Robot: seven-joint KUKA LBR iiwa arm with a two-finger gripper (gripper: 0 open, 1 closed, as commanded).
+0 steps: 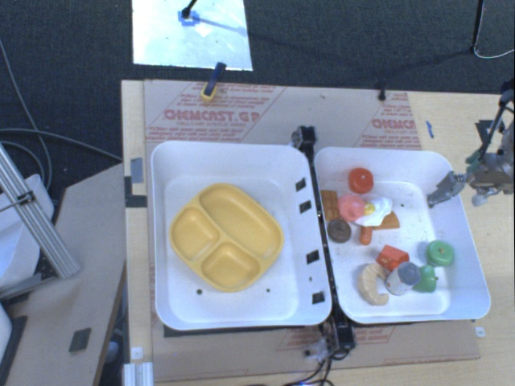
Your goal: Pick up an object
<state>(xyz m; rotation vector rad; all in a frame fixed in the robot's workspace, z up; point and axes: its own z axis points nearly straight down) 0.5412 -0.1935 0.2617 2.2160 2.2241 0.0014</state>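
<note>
Hovering over the right bin's [471, 240] far edge, end effector [447, 188] holds nothing.

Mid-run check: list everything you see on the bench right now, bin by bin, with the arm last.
Shallow white plastic bin: 1, white, left.
Yellow three-compartment plastic tray: 1, yellow, in left bin.
Second shallow white bin: 1, white, right.
Red round toy: 1, red, right bin, far side.
Pink round toy: 1, pink, right bin, middle.
Brown disc: 1, brown, beside the pink toy.
Orange-red block: 1, right bin, near side.
Green round toy: 1, green, right side.
Tan croissant-shaped toy: 1, tan, near edge.
Gripper: 1, grey, over right bin's right rim.
</note>
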